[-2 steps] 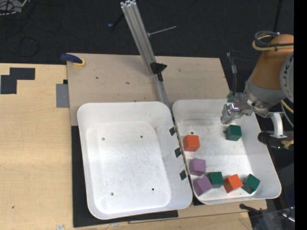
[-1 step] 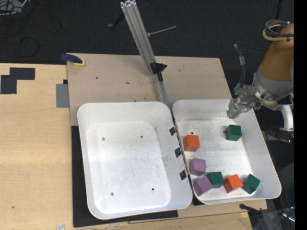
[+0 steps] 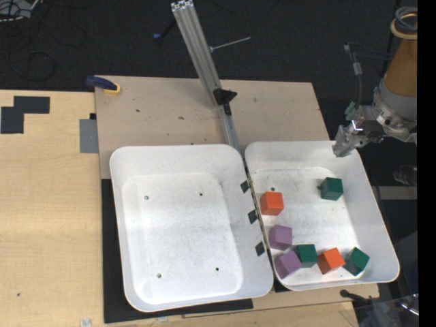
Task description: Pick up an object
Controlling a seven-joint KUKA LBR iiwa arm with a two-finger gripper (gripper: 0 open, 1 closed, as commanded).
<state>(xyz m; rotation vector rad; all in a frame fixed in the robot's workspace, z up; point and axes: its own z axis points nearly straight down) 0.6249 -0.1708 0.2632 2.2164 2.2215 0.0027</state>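
Several small cubes lie in the right bin [image 3: 310,162]. A green cube [image 3: 332,189] sits alone near its far right side. An orange cube [image 3: 272,202] rests by the divider, with a purple cube [image 3: 280,236] below it. Along the front edge sit another purple cube [image 3: 287,262], a green cube [image 3: 306,253], an orange cube [image 3: 331,259] and a green cube [image 3: 356,260]. My gripper [image 3: 345,142] hangs over the bin's far right corner, up and right of the lone green cube, with nothing seen between its fingers.
The left bin [image 3: 178,227] adjoins the right one across a divider with black clips [image 3: 251,216]. A slanted aluminium bar [image 3: 201,56] rises behind the bins. The arm's orange band [image 3: 402,63] is at the far right.
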